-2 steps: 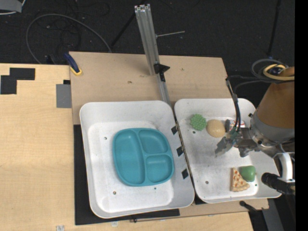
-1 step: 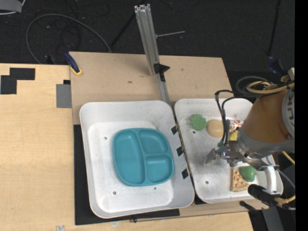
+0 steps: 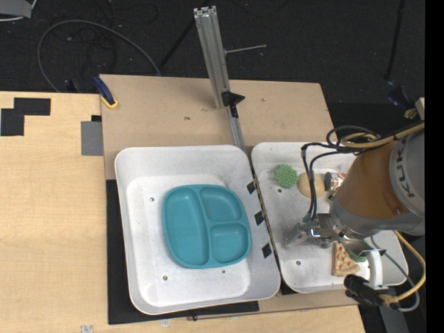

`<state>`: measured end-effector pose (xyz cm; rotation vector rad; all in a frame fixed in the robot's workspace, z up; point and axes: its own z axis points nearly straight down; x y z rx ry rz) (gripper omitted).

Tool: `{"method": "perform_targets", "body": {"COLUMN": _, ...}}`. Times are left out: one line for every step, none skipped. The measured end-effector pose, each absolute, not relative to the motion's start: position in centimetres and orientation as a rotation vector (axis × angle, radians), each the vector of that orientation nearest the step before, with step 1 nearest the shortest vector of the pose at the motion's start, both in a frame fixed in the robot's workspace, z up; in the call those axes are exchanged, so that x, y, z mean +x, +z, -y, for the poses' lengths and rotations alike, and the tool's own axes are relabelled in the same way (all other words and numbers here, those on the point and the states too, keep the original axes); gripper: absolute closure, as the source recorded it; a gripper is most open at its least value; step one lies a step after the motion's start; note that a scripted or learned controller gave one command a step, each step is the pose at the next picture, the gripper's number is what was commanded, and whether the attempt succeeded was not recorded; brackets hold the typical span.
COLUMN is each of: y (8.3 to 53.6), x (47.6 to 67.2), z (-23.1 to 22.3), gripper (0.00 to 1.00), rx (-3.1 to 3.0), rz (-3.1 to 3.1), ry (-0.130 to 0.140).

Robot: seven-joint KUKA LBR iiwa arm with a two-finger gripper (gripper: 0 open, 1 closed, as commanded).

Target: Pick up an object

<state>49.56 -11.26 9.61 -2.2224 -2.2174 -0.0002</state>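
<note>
In the right bin lie a green bumpy ball, a tan round piece, a small red and white item and a pizza-slice toy. My gripper is low over the middle of this bin, below the tan piece and left of the pizza slice. I see nothing held in it. The orange band of the arm hides the bin's right part. A teal divided plate rests in the left bin.
An aluminium post rises behind the bins near their shared edge. Black clips sit along the divide between the bins. Cables loop off the arm over the right bin's back edge.
</note>
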Motion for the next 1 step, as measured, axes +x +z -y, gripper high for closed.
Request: {"method": "perform_targets", "body": {"y": 10.69, "x": 49.56, "z": 11.3, "gripper": 1.0, "rx": -2.226, "rz": 2.211, "ry": -0.001}}
